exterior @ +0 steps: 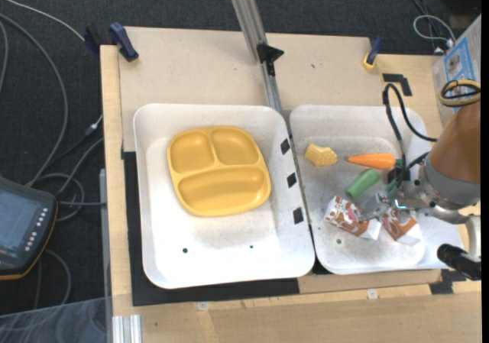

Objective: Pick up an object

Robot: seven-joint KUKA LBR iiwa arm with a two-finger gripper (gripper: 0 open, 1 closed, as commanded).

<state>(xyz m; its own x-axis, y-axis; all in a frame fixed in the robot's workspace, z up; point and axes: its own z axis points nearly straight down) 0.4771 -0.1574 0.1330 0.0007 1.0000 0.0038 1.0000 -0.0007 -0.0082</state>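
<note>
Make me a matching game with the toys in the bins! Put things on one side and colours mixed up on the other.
Things:
1. divided plate
2. carrot
3. cucumber-shaped toy
4. bins

Colours:
A. green
B. white
C. yellow
D. orange

Pairs: 1-C, 2-D, 3-A, 4-B
</note>
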